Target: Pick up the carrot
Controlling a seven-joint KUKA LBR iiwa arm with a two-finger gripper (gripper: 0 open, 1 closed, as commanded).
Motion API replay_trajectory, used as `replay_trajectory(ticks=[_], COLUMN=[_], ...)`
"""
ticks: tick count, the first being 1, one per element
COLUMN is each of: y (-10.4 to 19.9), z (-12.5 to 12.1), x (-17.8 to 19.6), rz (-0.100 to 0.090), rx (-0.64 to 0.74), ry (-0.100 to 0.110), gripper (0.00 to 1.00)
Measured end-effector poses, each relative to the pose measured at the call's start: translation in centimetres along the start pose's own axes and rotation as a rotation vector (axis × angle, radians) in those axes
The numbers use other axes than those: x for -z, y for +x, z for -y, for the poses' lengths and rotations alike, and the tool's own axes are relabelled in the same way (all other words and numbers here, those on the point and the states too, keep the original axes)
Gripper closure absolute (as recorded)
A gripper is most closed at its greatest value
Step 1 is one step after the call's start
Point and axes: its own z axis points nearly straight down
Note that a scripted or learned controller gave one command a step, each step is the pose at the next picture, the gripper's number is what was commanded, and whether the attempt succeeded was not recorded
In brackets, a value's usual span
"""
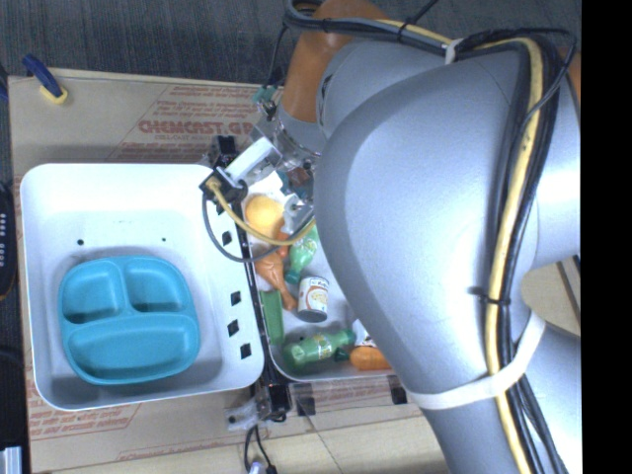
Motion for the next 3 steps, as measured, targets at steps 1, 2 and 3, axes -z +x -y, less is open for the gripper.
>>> replay_trajectory(ticks=[1, 2, 3], y=[-1.4, 4.4, 7.4], z=[7.2, 14.1, 15.1], x=[-0.1, -10.3, -10.1], rz=[0.004, 0.007, 0.007], rx=[0.04, 0.093, -0.169], ry=[0.006, -0.004, -0.027], gripper=[0.0, 0.0, 0.0])
